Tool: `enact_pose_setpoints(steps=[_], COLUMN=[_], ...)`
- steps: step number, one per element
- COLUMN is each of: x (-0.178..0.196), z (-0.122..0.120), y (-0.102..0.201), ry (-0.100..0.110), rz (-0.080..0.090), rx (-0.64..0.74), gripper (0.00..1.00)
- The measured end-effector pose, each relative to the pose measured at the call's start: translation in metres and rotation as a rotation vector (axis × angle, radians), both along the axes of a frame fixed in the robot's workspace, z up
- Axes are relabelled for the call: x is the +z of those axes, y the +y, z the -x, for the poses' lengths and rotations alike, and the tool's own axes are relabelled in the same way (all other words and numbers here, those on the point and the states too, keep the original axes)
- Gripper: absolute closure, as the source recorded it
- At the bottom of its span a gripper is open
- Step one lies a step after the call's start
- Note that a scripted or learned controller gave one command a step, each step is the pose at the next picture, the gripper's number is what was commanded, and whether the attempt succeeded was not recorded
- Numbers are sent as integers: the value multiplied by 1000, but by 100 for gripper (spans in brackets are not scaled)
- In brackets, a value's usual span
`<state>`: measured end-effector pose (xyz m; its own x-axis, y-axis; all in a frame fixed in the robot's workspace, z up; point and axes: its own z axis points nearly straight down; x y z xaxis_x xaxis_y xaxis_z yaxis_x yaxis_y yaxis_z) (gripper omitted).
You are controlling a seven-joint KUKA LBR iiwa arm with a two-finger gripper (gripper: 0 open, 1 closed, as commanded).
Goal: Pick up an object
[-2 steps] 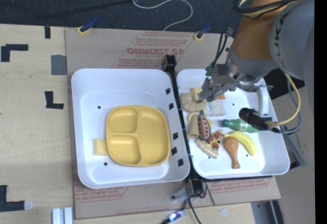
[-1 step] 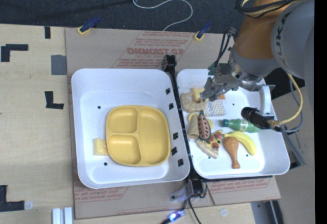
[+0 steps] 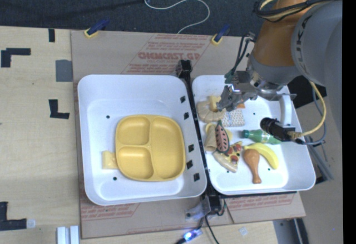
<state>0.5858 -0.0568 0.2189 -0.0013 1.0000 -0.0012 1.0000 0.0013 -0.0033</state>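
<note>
Tool (image 3: 229,99) low over the right bin (image 3: 295,177)
Yellow divided plate (image 3: 150,147) lies in the left bin (image 3: 94,98); toy food crowds the right one

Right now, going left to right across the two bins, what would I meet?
Yellow divided plate → hot dog toy → pizza slice → chicken drumstick → banana.

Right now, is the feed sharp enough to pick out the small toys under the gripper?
Camera view: lighting is even, shadows soft; the yellow divided plate reads cleanly, but the small toy food in the right white bin looks soft, and the gripper is blurred.
</note>
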Motion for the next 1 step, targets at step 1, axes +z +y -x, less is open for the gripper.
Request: enact_pose_setpoints(steps=[1], x=[15], z=[9], y=[9], ry=[-1], rz=[-2], rx=[1], gripper=[100])
